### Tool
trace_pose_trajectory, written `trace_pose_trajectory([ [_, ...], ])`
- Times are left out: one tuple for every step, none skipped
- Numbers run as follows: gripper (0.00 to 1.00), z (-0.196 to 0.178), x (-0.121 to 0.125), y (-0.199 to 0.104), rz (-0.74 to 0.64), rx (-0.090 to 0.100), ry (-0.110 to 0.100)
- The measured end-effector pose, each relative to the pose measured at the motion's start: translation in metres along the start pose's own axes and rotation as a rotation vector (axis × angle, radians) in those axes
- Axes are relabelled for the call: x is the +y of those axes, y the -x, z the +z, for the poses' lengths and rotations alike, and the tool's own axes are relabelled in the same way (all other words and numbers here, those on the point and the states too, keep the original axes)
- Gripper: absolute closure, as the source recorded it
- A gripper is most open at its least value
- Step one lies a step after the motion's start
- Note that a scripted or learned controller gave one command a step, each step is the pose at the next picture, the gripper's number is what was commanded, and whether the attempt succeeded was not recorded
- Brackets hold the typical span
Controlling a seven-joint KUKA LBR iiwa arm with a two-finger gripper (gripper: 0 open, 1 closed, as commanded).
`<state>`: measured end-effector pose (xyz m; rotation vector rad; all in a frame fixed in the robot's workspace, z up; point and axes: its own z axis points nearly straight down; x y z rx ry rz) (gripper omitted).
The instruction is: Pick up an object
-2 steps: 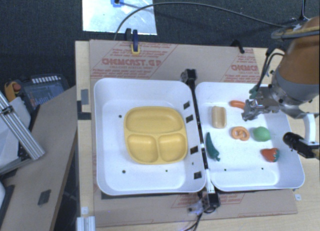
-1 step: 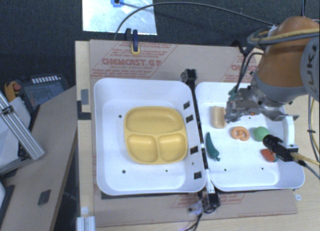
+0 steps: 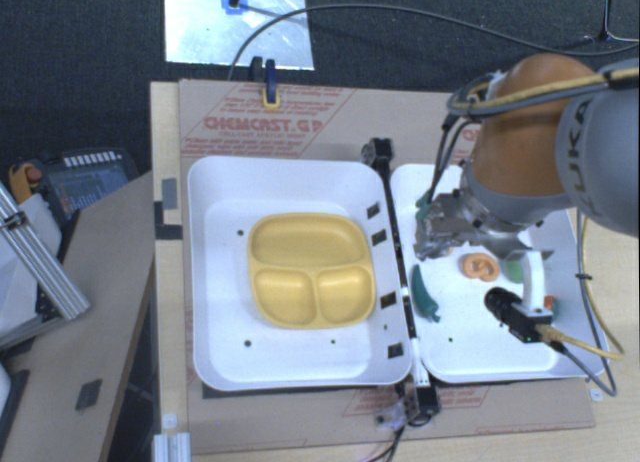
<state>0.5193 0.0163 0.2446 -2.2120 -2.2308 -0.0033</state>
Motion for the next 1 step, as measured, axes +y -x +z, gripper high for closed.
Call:
trace_pose_trajectory([
  [1.0, 0.0031, -0.004, -0.0435, -0.001, 0.001, 0.0],
])
